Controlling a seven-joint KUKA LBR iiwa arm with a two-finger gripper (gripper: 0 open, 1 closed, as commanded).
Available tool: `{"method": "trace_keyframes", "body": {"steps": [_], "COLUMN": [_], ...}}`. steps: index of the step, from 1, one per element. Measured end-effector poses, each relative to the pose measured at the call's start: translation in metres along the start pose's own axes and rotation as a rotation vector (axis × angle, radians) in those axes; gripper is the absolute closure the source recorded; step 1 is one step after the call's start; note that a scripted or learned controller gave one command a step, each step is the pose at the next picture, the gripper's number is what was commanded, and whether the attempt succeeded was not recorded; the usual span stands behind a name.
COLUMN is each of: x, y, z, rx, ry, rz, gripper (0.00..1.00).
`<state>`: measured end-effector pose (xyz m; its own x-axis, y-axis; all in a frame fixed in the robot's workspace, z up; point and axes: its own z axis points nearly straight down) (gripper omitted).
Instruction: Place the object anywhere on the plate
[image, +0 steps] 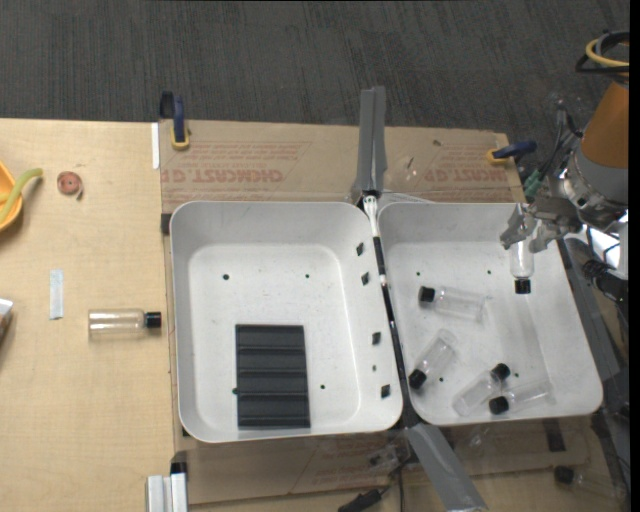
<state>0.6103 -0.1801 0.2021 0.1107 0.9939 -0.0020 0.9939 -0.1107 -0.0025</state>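
A small clear plastic bottle with a black cap (521, 268) hangs upright, cap down, clamped between the fingers of the two-finger gripper (522, 247) above the upper right part of the right white bin (560, 395). The dark ribbed rectangular plate (271, 377) lies flat in the lower part of the left white bin (190, 330), well apart from the held bottle. Four more clear black-capped bottles lie on the right bin's floor: one (452, 301) near the middle, one (431, 361) below it, two (497, 391) touching at the lower right. Another clear bottle (122, 321) rests on the wooden bench (80, 420) left of the bins.
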Motion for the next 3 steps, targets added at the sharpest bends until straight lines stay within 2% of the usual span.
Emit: {"method": "trace_keyframes", "body": {"steps": [1, 2, 3], "x": [0.000, -0.026, -0.041], "y": [0.000, 0.052, 0.017], "z": [0.000, -0.074, -0.199], "rx": [0.000, -0.004, -0.001], "ry": [0.000, -0.001, 0.000], "rz": [0.000, -0.163, -0.120], "gripper": [0.00, 0.00, 0.00]}}
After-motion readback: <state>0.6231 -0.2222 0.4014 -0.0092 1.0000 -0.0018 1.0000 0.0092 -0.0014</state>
